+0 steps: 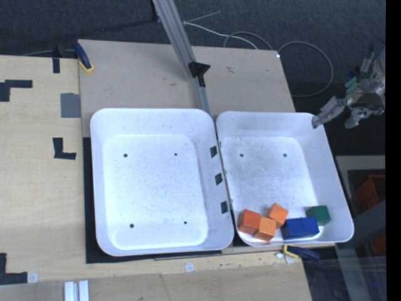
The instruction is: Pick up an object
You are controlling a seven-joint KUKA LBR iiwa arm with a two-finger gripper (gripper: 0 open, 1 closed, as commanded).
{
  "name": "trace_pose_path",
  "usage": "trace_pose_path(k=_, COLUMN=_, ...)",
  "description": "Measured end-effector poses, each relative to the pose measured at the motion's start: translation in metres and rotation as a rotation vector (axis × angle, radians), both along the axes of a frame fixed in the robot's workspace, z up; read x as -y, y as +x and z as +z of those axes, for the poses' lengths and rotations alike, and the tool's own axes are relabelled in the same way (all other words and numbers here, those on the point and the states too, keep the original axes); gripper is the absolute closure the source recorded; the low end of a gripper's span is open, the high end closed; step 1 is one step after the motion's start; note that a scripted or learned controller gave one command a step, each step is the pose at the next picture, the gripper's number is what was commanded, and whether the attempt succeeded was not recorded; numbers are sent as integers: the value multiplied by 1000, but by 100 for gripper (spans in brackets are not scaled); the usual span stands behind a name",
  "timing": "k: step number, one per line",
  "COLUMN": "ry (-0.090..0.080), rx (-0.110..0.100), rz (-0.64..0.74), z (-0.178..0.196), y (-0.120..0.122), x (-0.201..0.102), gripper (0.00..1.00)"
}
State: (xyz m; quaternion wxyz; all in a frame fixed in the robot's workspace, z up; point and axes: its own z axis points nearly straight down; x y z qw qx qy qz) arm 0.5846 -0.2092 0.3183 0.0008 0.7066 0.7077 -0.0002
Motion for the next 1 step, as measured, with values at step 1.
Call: trace_pose_path(k=1, ry=0, rx=0, rz=1, z=10, y=0, x=0, gripper=100)
